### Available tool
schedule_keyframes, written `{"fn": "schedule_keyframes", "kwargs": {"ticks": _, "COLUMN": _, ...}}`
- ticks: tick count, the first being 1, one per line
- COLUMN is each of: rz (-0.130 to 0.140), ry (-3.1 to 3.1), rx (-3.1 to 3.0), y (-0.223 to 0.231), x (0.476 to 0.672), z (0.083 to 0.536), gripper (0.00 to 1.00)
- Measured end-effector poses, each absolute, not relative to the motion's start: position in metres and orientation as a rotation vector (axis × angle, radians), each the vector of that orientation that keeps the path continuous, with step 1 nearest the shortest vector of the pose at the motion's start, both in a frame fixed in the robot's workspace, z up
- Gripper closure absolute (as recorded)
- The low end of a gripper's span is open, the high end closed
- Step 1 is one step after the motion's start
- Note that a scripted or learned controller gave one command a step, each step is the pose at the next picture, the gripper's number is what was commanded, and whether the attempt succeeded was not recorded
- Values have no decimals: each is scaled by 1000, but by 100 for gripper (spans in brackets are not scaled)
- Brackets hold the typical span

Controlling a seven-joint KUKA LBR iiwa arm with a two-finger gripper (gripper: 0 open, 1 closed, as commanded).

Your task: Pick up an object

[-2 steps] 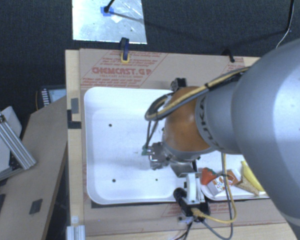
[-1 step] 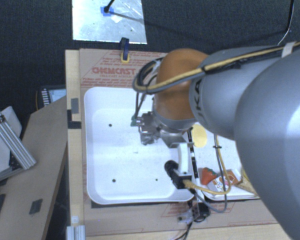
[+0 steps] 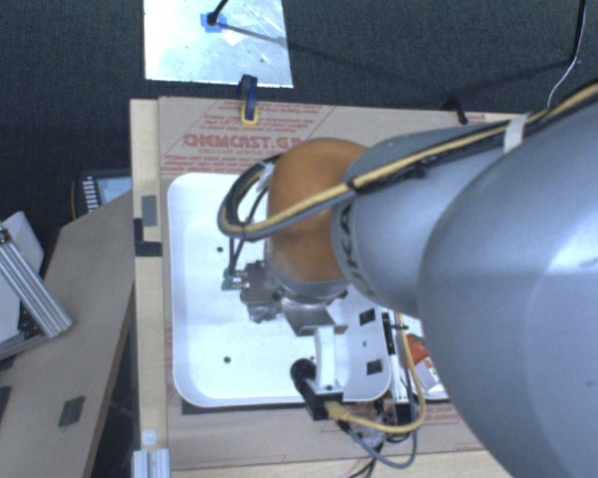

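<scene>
1. Gripper [image 3: 264,302] sits low over the left bin [image 3: 194,267], hung under the orange band [image 3: 304,207]; can't tell its state, wrist and grey arm [image 3: 478,257] block it.
2. Arm comes in from the right and covers most of the right half of the view, hiding almost all of the right bin.
3. Objects: a small cluster at the lower right edge of the arm, near the bins' shared edge. An orange-and-white item [image 3: 424,361] peeks out by the arm; a thin black stick-like thing [image 3: 391,342] lies just beside it. Can't tell what they are.
4. Nothing seen between the fingers, so no hold confirmed.
5. Black and yellow cables [image 3: 241,202] loop off the wrist over the left bin.
6. Bins rest on a cardboard sheet [image 3: 239,132] with red print.
</scene>
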State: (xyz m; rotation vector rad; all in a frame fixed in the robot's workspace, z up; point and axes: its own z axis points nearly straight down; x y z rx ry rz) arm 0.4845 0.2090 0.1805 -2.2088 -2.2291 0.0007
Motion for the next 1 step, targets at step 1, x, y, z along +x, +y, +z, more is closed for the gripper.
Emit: {"fn": "schedule_keyframes", "kwargs": {"ticks": 1, "rz": -17, "ry": -2225, "rx": -2232, "y": 170, "x": 585, "z": 250, "gripper": 100}}
